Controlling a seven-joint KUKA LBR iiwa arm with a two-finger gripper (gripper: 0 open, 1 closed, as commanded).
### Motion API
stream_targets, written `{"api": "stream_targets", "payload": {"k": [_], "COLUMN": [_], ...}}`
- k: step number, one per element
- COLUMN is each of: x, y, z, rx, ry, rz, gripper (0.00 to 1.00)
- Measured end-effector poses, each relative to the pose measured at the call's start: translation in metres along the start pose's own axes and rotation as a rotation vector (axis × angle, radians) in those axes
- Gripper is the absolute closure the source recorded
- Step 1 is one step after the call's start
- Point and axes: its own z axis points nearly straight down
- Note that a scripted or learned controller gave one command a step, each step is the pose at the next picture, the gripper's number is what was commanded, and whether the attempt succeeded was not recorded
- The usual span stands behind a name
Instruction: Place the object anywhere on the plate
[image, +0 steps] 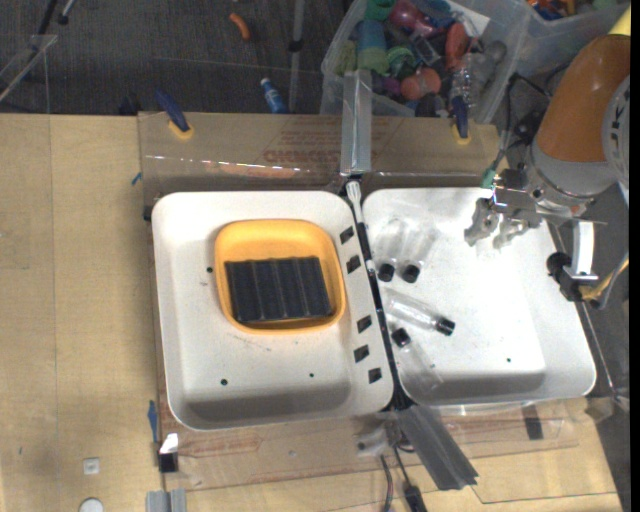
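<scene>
- The setting is a wooden bench (70, 300) before a dark backdrop, with a clear crate of bright toys (420, 45) at the back, up and to the left of the pincer.
- Two shallow white bins lie side by side: the right bin (500, 350) spreads just below the pincer, the left bin (185, 330) is well off to its left across the divider.
- The grey arm (590, 110) with its orange band comes in from the right, directly behind the pincer.
- The yellow plate (275, 240) sits in the left bin, far left of the pincer and slightly lower; a dark ribbed block (277, 290) already rests on it.
- The pincer (497, 220) hangs over the upper part of the right bin; nothing shows between its fingers, and I cannot tell whether they are spread or closed.
- The likely objects, small clear tubes with black caps (418, 318), lie loose in the right bin, below and left of the pincer, clear of it.
- Judged step: picking. It would go best to come straight down over one tube lying apart from the rest, close across its narrow width, and lift high enough to pass the divider toward the plate.
</scene>
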Motion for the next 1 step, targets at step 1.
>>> {"api": "stream_targets", "payload": {"k": [1], "x": [0.0181], "y": [0.0345], "z": [-0.0014], "rx": [0.0], "ry": [0.0], "rz": [-0.025], "gripper": [1.0]}}
